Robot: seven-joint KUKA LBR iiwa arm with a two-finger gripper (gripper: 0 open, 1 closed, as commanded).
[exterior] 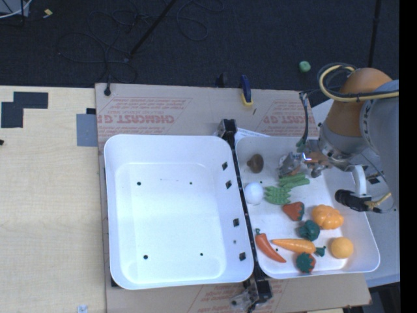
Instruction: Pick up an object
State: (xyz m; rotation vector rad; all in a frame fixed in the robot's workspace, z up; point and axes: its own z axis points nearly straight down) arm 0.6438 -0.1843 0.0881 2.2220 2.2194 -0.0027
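Observation:
The right bin holds several toy foods. A brown lump lies at its far left and a white ball rests against the divider. A green leafy piece lies in the middle, with a red piece just below it. Nearer the front are an orange pepper, a dark green piece, a carrot, a red chili, an orange fruit and a red-and-green piece. My gripper hangs low over the bin's far middle, just above the green leafy piece.
The left bin stands beside the right one, joined by black clips along the divider. The grey arm with its orange band comes in over the right bin's far right corner. Cardboard lies under both bins.

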